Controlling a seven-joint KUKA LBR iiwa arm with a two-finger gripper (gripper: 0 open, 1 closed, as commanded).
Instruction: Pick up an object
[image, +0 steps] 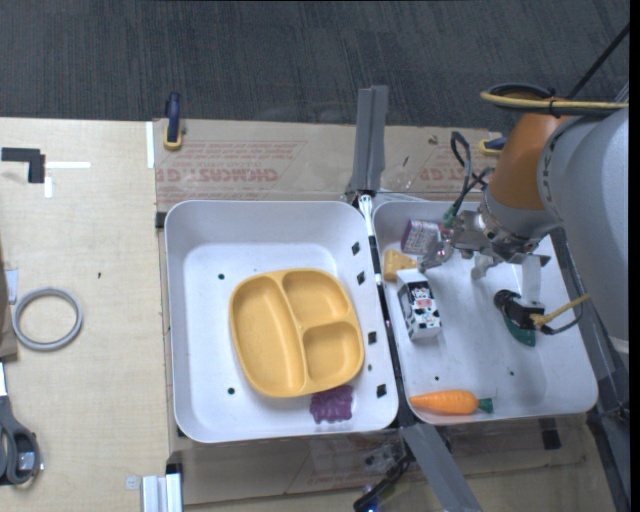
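My gripper hangs low over the far left part of the right bin. A small purple and silver can lies right beside its tip, touching or nearly touching it. Just left of that sits a yellow wedge against the bin's wall. A black and white carton lies a little nearer the front. An orange carrot with a green end rests along the front edge of the same bin.
The left bin holds a yellow divided plate and a purple bunch at its front. A grey ring and scissors lie on the bench to the left.
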